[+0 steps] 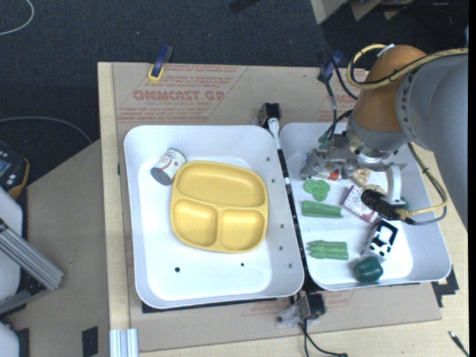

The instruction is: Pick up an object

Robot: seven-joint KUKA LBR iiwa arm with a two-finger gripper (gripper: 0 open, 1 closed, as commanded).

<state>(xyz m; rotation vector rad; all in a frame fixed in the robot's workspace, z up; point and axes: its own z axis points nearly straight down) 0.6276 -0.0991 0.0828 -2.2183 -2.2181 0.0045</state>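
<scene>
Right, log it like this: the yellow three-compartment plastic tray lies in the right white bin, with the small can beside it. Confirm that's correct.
Not quite. The camera view shows the yellow three-compartment plastic tray lying in the left white bin, not the right one. The small can does lie beside it, at its upper-left corner. The right white bin holds the small green pieces and other bits below the gripper.

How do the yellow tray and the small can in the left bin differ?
The yellow tray is far larger than the can and fills the middle of the left bin; the can sits by the tray's upper-left corner. The tray lies flat, compartments up; the can lies tipped on its side. The tray is plain yellow; the can is pale with a dark end. Both are in the same bin, away from the gripper.
</scene>
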